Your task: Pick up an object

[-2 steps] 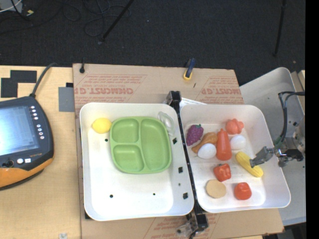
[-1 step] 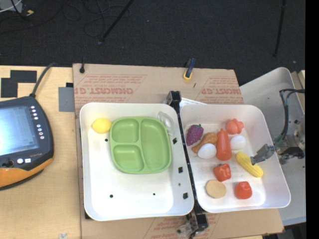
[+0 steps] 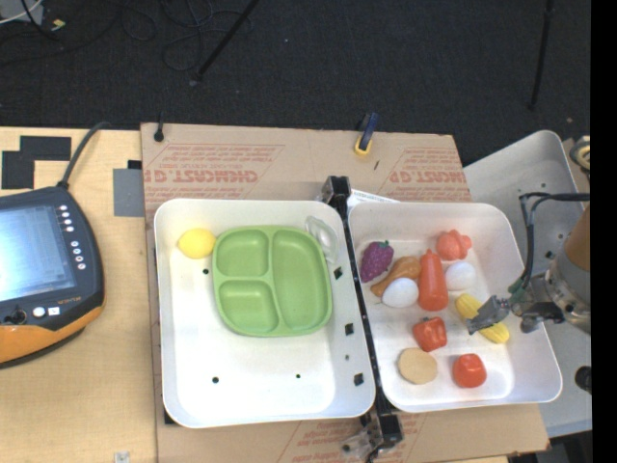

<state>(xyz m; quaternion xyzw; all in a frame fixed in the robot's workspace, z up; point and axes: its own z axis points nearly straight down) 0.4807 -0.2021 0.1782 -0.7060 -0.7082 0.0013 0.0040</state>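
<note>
Counting two bins (image 3: 169, 258) (one tray (image 3: 270, 280))

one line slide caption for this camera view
Gripper hovers by yellow toy in right bin; green tray in left bin.

The grey KUKA arm with its orange band (image 3: 578, 244) comes in from three o'clock, wrist dropped low and angled toward nine. Dark cables loop over the wrist at about one o'clock of the tool. The dark two-finger gripper (image 3: 490, 314) points toward eight o'clock, its tip too dim and small to read.
</note>
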